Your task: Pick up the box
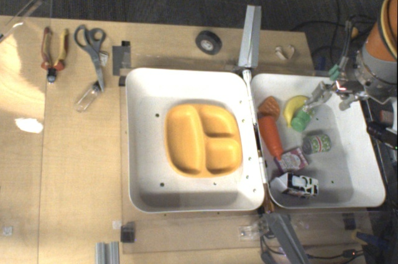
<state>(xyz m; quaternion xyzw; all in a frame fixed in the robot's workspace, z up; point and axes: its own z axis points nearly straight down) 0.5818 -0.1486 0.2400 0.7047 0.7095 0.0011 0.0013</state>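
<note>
A small black-and-white box (301,184) lies near the front edge of the right bin (360,157). Just behind it sits a small pink box (292,160). My gripper (316,99) hangs over the back of the right bin, reaching in from the right. Its tip is beside a yellow banana (295,105) and a green object (300,120), well behind both boxes.
In the right bin there are also an orange carrot (270,134), a brown-orange piece (269,107) and a green-labelled can (317,143). The left bin (143,132) holds a yellow divided tray (203,138). Scissors (94,51), pliers (52,51) and a tape roll (209,41) lie on the bench.
</note>
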